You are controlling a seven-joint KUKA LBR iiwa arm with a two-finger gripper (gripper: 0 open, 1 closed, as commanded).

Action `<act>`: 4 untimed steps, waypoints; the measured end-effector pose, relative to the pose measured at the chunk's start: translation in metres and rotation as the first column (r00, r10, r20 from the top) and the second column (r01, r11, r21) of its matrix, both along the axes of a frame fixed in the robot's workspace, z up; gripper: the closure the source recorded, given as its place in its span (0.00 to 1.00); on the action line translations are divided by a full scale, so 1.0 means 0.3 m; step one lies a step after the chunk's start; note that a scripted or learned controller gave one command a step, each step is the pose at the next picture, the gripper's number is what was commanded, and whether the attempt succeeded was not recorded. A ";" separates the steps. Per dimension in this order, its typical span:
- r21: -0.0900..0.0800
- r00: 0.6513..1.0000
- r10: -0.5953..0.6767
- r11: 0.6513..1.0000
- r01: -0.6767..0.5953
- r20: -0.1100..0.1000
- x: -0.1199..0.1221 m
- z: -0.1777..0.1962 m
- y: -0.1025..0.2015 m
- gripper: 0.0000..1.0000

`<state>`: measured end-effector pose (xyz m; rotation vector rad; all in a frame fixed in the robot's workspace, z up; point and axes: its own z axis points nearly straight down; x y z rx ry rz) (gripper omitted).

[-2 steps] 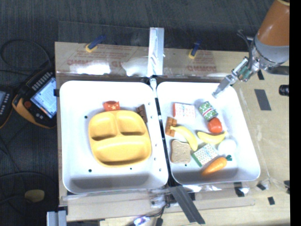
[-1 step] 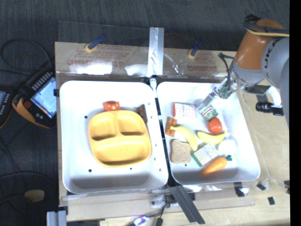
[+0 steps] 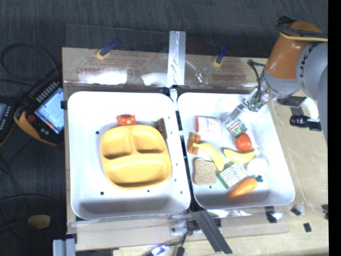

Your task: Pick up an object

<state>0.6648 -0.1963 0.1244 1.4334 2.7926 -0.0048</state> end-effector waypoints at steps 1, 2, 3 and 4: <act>0.003 0.987 -0.157 0.988 0.157 0.017 -0.032 -0.092 0.049 0.00; 0.004 0.988 -0.154 0.988 0.154 0.021 -0.027 -0.057 0.056 1.00; 0.004 0.986 -0.169 0.986 0.169 0.001 -0.029 0.208 0.321 1.00; 0.004 0.986 -0.169 0.986 0.169 0.000 -0.029 0.207 0.321 0.00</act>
